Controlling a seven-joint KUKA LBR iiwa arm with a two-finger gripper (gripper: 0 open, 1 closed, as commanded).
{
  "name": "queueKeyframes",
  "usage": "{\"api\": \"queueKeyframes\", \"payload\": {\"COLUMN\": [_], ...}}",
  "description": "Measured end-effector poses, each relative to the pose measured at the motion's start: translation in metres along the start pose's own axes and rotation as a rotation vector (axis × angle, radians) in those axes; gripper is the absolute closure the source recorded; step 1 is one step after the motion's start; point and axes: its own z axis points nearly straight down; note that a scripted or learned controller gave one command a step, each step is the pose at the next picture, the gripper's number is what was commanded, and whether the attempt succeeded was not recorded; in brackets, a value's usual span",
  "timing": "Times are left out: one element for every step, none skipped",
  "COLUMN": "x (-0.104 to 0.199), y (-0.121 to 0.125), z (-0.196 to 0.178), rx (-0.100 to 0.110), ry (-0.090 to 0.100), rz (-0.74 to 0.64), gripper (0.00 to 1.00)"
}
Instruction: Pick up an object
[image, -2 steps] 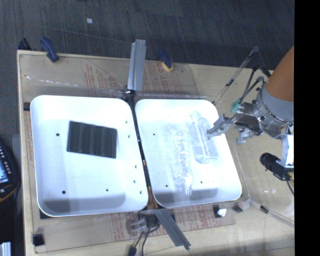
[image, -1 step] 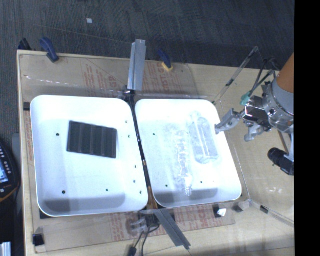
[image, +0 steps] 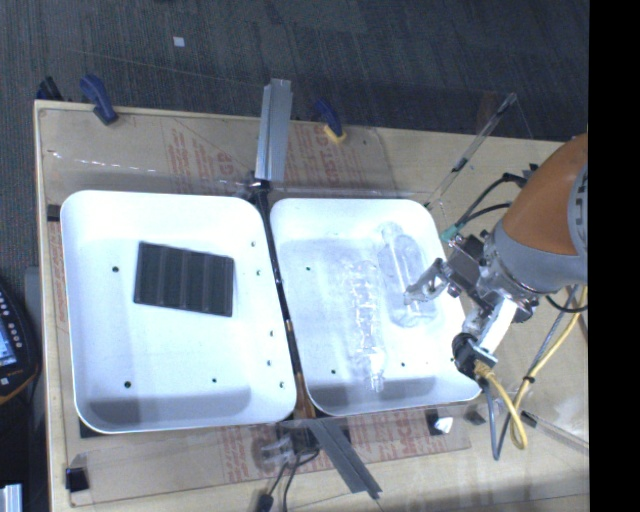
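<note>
Bright overhead glare on white bins (image: 160, 215)

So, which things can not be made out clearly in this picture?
- Gripper, camera view: fingers too small and washed out against the right bin to read.
- Clear plastic items: transparent, glare hides their outlines and number.
- Arm: cut off by the right edge.

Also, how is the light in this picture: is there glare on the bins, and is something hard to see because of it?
In the camera view the white bins are overexposed: the left bin glares, though the dark flat object stands out sharply; in the right bin the clear plastic objects nearly vanish against the white. The gripper is slightly soft.
</note>
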Motion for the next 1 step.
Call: {"api": "queueKeyframes", "payload": {"x": [0.0623], "y": [0.0362], "z": [-0.0819], "rx": [-0.003], "ry": [0.001], "rz": [0.188], "gripper": [0.00]}}
